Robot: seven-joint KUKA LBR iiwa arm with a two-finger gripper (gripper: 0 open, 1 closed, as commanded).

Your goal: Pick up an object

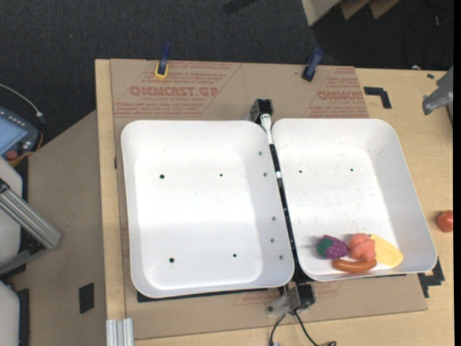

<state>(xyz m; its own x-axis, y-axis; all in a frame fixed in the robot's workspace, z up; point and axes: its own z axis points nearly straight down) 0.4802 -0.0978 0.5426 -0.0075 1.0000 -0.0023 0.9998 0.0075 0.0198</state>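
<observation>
- In the near right corner of the right bin (pixel 403 157): a small cluster of toy food, namely purple grapes (pixel 333 247), a red-orange piece (pixel 362 246), a yellow piece (pixel 389 254) and a curved orange sausage (pixel 354 266), all touching or just beside one another.
- At the far right edge, well apart from that cluster: a grey bit of the gripper (pixel 439 96), over the bench beyond the bin's rim; wide or narrow, cannot tell.
- Between the two: bare bin floor and the right rim.
- On the bench (pixel 108 193) right of the bin: a small orange-red blob (pixel 445 221).
- To the left: the left bin (pixel 144 143), with a black divider (pixel 277 186) between the bins.
</observation>
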